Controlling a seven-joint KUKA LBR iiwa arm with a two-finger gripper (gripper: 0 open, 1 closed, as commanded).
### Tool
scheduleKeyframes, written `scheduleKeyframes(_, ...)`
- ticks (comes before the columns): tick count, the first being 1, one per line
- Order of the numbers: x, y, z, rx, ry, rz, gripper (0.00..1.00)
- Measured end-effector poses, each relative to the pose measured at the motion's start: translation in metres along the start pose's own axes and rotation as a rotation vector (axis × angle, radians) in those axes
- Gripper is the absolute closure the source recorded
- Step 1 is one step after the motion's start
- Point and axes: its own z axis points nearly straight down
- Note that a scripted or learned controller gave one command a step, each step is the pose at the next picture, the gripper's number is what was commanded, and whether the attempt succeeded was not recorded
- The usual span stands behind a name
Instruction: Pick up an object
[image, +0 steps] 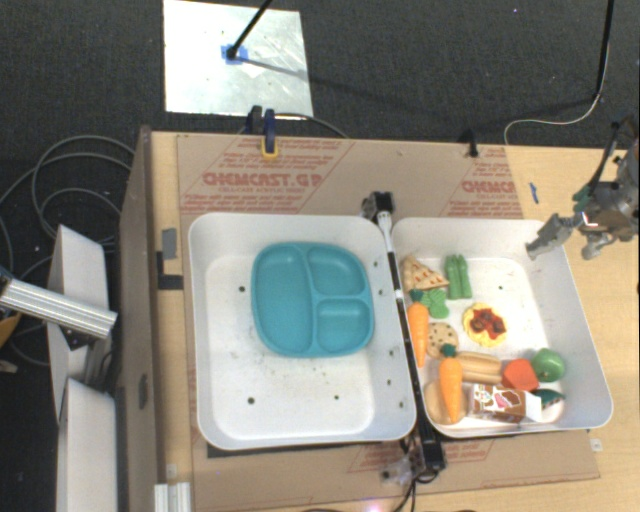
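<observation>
- End effector sits at the right edge of the camera view, above the far right corner of the right bin; two grey fingers show, one reaching left over the bin's rim and one nearer the arm, set apart with nothing between them, so it is open.
- Left bin holds a blue divided plate, lying flat toward the far side of the bin.
- Right bin carries all the toy food, well apart from the end effector:
- Pizza slice lies at the far left corner, with a green asparagus bunch just beside it on the right.
- Small round tart with a red top lies near the middle of the bin.
- Carrot lies along the left wall, and a speckled cookie is just beside it.
- Second carrot lies at the near left, next to a bread stick.
- Orange piece and a green fruit lie touching at the near right.
- Brown packet lies along the near wall.
- Both bins rest side by side on a tan surface with red lettering.
</observation>
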Motion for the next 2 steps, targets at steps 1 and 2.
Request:
scheduleKeyframes(1, 0.075, -0.009, 0.098, 0.009, 0.006, -0.007, 0.00)
scheduleKeyframes(2, 0.083, -0.069, 0.190, 0.001, 0.004, 0.005, 0.00)
